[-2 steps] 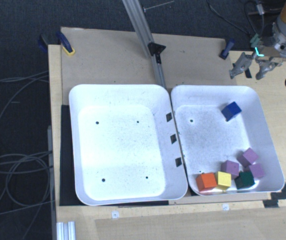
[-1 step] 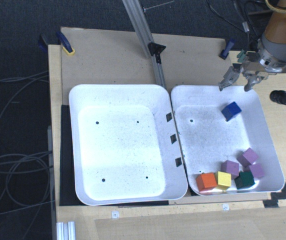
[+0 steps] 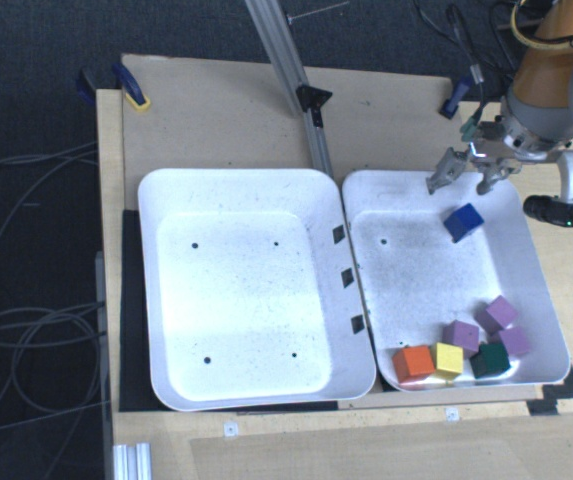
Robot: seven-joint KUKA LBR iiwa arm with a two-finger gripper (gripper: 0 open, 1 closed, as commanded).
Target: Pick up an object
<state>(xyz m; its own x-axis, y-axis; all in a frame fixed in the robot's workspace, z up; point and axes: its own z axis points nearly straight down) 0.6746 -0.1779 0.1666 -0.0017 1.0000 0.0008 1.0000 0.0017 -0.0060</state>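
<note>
Two shallow speckled white bins sit side by side, with no legible writing anywhere. The gripper [image 3: 469, 172] hangs spread open and empty over the right bin [image 3: 541, 268], near a blue cube [image 3: 463, 222].

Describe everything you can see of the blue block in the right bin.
The blue block is a small, solid-coloured cube, apparently foam or plastic, with matte faces. It lies alone on the speckled floor of the right bin, near the far end, turned at an angle to the bin's walls. Nothing touches it: the gripper hangs just beyond it, fingers spread and holding nothing, and the other blocks sit clustered at the bin's near end.
</note>
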